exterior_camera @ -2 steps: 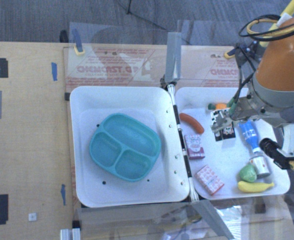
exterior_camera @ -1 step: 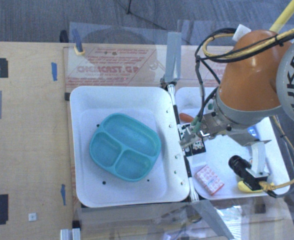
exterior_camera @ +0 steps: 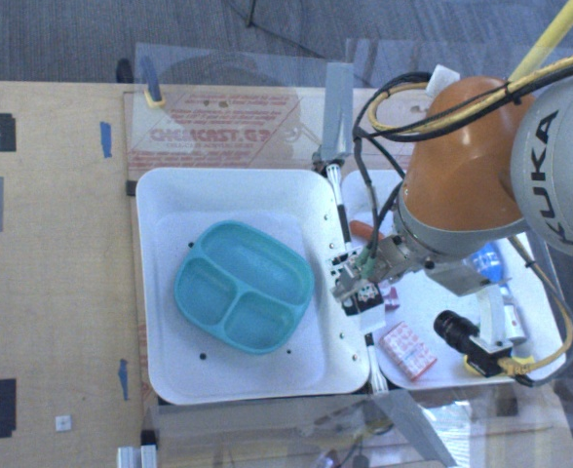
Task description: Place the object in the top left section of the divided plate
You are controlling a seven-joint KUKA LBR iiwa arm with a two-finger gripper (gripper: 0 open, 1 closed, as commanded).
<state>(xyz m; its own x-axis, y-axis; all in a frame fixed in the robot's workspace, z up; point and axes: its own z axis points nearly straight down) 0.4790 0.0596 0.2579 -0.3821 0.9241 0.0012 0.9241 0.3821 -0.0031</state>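
Worktop point(exterior_camera: 53, 261): it carries two white bins side by side, which keeps the source and the target apart.
Left bin point(exterior_camera: 170, 203): it holds only the divided plate point(exterior_camera: 243, 286), lying flat near the middle, so we judge it is reachable from above on every side.
Divided plate: teal, with three sections and turned at a slant. One large section lies toward the upper right and two smaller ones lie at the left and the bottom. All three are bare.
Target section: with the plate turned like this, we judge that "top left" means the upper-left part of it, but the turn leaves some doubt.
Right bin point(exterior_camera: 433, 295): the loose things lie here. A pink-and-white block point(exterior_camera: 408, 349) sits near the lower edge, an orange piece point(exterior_camera: 362, 229) near the shared wall, and a blue item point(exterior_camera: 486, 261) partly under the arm point(exterior_camera: 462, 154).
Task's thing: we cannot say which of these is meant. Each lies in the right bin and none is on the plate, so we judge the placing has not yet been done.
Arm: it reaches in from the right, low over the right bin, and its bulk hides part of that bin.
Jaws: they hang over the wall the two bins share, just beside the orange piece. We cannot tell whether they are wide or narrow, and we see nothing between them.
Risk: as we judge it, the shared wall could catch a low carry across to the plate.
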